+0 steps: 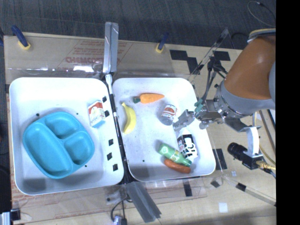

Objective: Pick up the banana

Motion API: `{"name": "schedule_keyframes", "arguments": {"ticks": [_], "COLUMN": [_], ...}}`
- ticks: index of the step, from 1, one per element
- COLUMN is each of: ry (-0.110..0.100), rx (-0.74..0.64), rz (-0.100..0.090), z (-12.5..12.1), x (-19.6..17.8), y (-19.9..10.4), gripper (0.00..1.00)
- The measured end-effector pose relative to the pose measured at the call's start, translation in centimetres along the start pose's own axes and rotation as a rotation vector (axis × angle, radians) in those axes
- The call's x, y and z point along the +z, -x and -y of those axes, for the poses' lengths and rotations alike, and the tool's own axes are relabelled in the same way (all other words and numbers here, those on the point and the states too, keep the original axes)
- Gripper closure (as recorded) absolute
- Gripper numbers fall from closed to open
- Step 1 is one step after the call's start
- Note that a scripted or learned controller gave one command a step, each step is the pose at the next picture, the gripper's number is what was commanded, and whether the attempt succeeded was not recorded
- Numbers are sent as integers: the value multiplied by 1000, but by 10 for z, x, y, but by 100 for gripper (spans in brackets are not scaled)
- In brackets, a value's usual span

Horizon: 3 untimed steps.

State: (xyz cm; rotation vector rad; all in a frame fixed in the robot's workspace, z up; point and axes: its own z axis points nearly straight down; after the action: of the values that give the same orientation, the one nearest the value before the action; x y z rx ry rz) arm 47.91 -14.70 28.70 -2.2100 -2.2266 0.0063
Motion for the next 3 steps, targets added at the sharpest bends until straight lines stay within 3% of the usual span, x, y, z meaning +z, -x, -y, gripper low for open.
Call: {"name": "schedule_keyframes", "arguments": {"ticks": [1, 2, 3], "ry": [-1, 1, 2], "rx": [-103, -114, -28], "rz": [0, 1, 2], "z": [-54, -102, -127], "x": [72, 97, 41], "y": [-44, -114, -138], "gripper": [0, 0, 0]}}
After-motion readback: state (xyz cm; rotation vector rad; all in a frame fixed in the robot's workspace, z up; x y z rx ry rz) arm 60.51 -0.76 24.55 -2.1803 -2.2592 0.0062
